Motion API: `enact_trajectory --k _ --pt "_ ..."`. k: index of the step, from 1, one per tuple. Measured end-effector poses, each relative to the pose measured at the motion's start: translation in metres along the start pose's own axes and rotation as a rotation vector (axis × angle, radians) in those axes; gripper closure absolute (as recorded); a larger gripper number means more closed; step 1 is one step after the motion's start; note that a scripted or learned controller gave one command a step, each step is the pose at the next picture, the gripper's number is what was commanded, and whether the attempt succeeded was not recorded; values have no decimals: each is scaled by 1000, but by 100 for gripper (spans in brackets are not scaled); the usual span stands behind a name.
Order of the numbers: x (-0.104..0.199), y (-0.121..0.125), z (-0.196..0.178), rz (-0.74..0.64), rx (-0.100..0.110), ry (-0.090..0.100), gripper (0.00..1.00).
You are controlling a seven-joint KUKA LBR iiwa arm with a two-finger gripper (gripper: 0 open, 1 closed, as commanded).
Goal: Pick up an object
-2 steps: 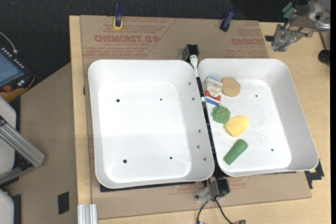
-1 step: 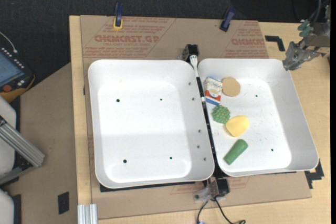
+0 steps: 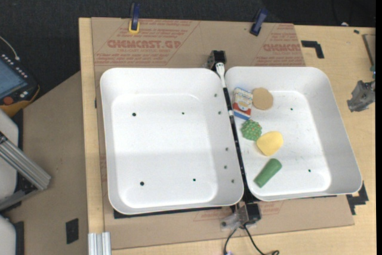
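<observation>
Pincer (image 3: 360,96) grey, small at far right, over desk (image 3: 89,128) just outside right bin (image 3: 325,128); spread or pressed together: cannot tell. Nothing seen pinched.

Objects clustered in left half of right bin, near divider:
- white, blue and red packet (image 3: 242,102), touching tan disc (image 3: 262,98)
- green knobbly ball (image 3: 251,129) below
- yellow lump (image 3: 270,143) just beside ball
- green cylinder (image 3: 268,171), tilted, nearest front rim

Left bin (image 3: 161,140) alongside.
</observation>
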State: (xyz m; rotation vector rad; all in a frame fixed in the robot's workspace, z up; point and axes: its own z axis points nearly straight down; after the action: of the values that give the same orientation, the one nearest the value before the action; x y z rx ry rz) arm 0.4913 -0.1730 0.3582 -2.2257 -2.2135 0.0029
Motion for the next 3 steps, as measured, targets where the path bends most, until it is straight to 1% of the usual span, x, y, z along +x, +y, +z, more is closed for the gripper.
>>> enact_trajectory --k 1,3 --pt "2 5 -10 -6 -7 -2 100" --pt "2 6 -31 -8 -14 -6 100"
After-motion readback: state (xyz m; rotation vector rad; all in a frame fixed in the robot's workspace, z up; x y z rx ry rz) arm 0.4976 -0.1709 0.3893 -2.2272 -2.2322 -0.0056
